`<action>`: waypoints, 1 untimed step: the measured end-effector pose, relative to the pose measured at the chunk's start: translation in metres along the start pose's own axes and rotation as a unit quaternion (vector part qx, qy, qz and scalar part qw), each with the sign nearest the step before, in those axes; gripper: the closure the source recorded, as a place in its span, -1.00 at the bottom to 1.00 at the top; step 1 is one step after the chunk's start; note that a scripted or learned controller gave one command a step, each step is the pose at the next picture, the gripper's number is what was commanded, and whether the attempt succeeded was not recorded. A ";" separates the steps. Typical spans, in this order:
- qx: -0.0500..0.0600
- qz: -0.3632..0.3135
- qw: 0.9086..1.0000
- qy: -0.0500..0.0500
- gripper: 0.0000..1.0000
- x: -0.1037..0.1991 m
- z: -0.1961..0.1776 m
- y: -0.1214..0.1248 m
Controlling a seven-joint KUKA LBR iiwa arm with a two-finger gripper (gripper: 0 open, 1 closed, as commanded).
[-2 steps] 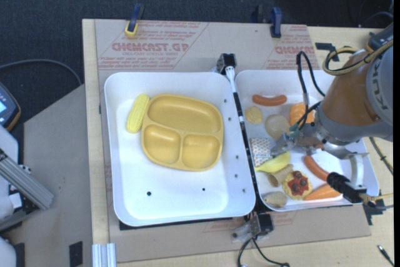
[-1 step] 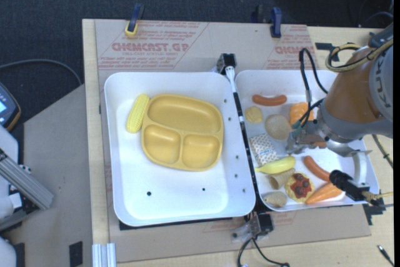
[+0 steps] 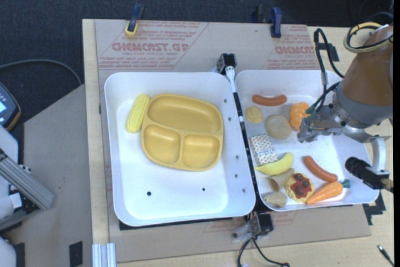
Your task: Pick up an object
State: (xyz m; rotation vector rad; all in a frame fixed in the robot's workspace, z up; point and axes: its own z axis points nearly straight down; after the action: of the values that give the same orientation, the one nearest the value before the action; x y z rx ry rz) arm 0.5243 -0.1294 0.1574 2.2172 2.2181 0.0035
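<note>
The right bin (image 3: 350,153) holds several toy foods: a sausage (image 3: 269,99) at the back, an orange piece (image 3: 299,113), a pale round piece (image 3: 279,127), a small tan piece (image 3: 253,114), a patterned packet (image 3: 263,148), a banana (image 3: 275,165), a second sausage (image 3: 320,169), a carrot (image 3: 324,192), a small pizza-like piece (image 3: 299,185) and a tan lump (image 3: 275,199). My gripper (image 3: 310,130) hangs low over the bin's middle, just right of the pale round piece and below the orange piece. Nothing shows between its fingers.
The left bin (image 3: 119,153) carries a yellow divided plate (image 3: 182,132) with a corn cob (image 3: 137,112) beside it at the left. A black cable and clip run along the ridge between the bins (image 3: 236,115). Cardboard lies under both bins.
</note>
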 end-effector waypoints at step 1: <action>-0.001 0.000 1.000 0.000 1.00 -0.007 -0.062 0.001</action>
State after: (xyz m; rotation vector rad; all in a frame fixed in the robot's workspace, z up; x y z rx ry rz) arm 0.5247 -0.1363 0.2190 2.2156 2.2166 0.0054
